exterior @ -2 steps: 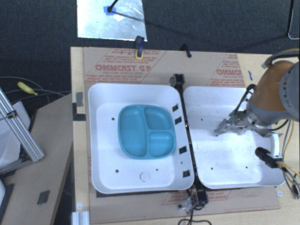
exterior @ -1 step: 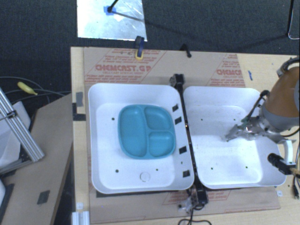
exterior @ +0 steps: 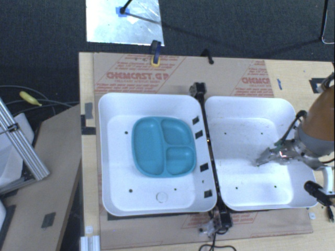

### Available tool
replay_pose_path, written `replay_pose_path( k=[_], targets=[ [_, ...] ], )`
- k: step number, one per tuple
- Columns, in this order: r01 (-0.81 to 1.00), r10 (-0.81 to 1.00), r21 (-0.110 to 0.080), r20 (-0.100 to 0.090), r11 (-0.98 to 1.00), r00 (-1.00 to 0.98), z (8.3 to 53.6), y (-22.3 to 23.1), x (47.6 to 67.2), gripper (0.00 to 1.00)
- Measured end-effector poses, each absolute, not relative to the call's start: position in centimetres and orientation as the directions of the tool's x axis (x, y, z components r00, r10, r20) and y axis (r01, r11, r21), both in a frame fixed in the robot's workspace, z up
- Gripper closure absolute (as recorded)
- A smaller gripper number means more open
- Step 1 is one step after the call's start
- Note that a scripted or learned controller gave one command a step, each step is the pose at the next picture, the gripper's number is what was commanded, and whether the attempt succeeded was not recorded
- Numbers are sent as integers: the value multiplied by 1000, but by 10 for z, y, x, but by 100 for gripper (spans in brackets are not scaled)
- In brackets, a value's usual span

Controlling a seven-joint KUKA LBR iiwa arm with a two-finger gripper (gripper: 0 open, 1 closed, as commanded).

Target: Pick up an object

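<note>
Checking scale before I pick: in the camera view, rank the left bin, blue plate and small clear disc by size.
1. Left bin
2. Blue plate
3. Clear disc, by far the smallest

Brown sheet (exterior: pixel 137 75) under bins: "CHEMCAST GP" printed red, repeated.

A blue divided plate (exterior: pixel 163 146) with three compartments (one long section on its left, two smaller ones on its right) lies flat, open side up, around the middle of the left white bin (exterior: pixel 118 192), clear of the bin's walls.
</note>
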State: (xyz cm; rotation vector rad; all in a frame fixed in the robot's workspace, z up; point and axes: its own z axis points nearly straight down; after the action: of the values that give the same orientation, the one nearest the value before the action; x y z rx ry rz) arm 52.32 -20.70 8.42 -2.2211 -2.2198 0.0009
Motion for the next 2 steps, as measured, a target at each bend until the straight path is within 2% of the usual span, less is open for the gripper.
replay_pose_path(
  k=[1,2],
  targets=[
    [1000,1000,11,-1,10,-10,86,-175,615,0],
    [1000,1000,10,-3,5,-5,86,-203,667,0]
  ],
)
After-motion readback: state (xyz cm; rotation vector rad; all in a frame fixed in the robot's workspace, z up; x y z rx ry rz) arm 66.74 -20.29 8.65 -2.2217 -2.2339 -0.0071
